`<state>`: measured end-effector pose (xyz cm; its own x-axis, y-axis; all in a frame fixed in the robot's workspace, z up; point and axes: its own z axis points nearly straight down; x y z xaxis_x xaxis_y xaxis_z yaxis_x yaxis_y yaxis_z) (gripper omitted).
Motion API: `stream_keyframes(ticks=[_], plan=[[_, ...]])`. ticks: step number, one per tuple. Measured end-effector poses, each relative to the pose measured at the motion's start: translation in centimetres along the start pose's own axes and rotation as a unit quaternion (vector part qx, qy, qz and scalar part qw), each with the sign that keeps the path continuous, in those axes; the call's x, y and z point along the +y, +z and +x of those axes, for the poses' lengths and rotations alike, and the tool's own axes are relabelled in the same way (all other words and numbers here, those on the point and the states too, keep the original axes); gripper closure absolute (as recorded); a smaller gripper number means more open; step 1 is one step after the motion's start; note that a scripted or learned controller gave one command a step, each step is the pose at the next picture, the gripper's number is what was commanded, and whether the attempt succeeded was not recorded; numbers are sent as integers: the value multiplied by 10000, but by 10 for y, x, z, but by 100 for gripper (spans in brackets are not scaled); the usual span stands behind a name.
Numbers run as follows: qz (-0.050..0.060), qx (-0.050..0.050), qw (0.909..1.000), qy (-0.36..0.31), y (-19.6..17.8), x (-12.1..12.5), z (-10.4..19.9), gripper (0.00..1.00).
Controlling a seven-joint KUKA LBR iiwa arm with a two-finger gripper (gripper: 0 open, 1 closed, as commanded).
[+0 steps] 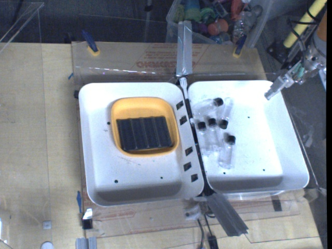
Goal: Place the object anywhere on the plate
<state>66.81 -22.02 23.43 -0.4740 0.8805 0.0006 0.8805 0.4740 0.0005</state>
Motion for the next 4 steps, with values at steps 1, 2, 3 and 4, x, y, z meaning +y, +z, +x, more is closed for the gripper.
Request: stream_keyframes(ticks=[1,2,3,4], plan=[[-12,-10,9876,-1567,-5,0,-1,0],[-9,-9,9810,-1938,-10,-4,3,0],[-7,-8,9767,-2147,-8,-6,5,0],[-8,-10,9697,-2443,-2,-6,5,0]])
